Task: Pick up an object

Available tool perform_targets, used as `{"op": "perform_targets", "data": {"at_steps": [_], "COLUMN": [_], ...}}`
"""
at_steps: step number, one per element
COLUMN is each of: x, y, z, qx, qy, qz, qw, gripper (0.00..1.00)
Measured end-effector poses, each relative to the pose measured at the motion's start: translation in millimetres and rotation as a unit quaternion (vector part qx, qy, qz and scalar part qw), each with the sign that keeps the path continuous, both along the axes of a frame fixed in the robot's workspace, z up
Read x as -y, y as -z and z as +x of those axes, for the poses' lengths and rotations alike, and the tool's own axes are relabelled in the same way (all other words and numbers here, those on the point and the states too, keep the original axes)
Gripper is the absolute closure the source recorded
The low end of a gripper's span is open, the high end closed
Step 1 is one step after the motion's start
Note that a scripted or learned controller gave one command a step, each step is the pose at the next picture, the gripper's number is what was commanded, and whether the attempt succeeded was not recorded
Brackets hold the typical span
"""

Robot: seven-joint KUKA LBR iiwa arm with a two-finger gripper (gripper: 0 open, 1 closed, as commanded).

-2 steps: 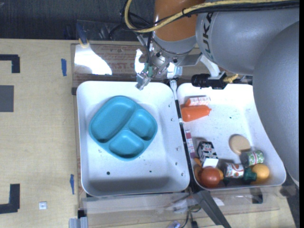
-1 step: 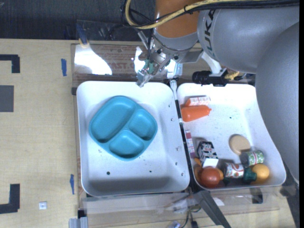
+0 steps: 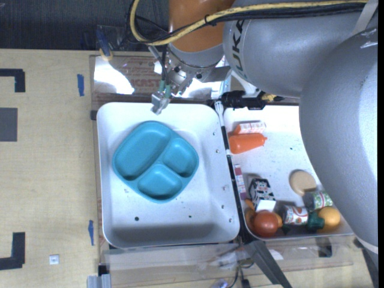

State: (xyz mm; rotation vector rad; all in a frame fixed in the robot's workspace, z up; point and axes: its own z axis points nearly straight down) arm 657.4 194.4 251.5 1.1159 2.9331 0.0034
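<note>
A: Currently, where is the gripper (image 3: 161,101) seen?

B: It is logged at the far rim of the left bin (image 3: 114,221), near that bin's far middle edge. The arm (image 3: 282,53) is seen reaching in from the right, across the far end of the right bin (image 3: 282,114).

A: Is its state recorded?

B: Open or closed cannot be told; the tool is small and blurred. Nothing is seen held in it.

A: What is noted in the left bin?

B: One blue tray (image 3: 156,159) with three compartments is recorded, lying flat near the middle and turned at an angle to the walls. It is set apart from the gripper, on the near side of it. A few dark specks are noted on the white floor around it.

A: And the right bin?

B: An orange carton (image 3: 247,141) is noted near the dividing wall, with a white and red box (image 3: 249,127) just beyond it, touching or nearly so. A black and white packet (image 3: 260,189) is logged nearer the front. A red ball (image 3: 266,222) is seen at the near corner. A tan disc (image 3: 302,180) and a yellow fruit (image 3: 329,216) are recorded beside the arm's edge. Small items between ball and fruit are too cluttered to be named. Part of this bin is covered by the arm.
</note>
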Motion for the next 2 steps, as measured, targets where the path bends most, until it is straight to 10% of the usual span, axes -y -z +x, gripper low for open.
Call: {"op": "perform_targets", "data": {"at_steps": [2], "x": [-25.7], "y": [-10.2], "z": [-1.5], "qx": [-0.003], "qy": [-0.08], "qz": [-0.0009], "qw": [0.9968], "gripper": [1.0]}}
